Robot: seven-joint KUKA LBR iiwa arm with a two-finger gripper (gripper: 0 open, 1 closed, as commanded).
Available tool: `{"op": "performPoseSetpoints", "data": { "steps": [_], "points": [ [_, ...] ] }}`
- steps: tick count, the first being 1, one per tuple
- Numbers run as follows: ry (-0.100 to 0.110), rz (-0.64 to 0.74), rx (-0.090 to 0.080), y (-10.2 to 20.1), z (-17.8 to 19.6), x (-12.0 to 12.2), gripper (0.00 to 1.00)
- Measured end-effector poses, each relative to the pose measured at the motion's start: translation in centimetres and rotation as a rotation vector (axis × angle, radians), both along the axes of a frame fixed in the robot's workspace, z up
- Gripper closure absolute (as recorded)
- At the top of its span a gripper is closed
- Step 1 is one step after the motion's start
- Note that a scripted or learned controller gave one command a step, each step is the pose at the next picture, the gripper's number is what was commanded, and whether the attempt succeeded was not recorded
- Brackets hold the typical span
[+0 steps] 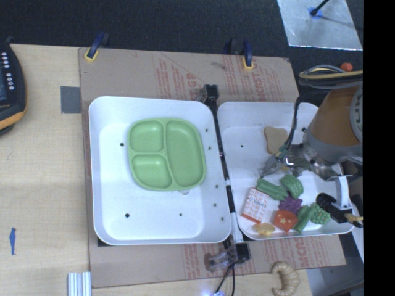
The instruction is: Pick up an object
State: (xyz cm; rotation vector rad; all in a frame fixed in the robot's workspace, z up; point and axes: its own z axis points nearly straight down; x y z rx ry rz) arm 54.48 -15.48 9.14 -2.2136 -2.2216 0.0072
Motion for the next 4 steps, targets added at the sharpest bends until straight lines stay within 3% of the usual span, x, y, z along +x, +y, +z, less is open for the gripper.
{"op": "performPoseSetpoints", "data": {
  "steps": [1, 2, 3, 4],
  "points": [
    [-0.013, 0.004, -0.004, -3.2, 0.2, 8.9, 0.00],
    [0.002, -0.001, 0.002, -1.3, 1.6, 0.7, 0.00],
    [-0.010, 0.002, -0.002, -1.8, 0.1, 7.8, 0.00],
    [-0.008, 0.002, -0.001, -1.0, 0.1, 8.7, 0.00]
  ]
}}
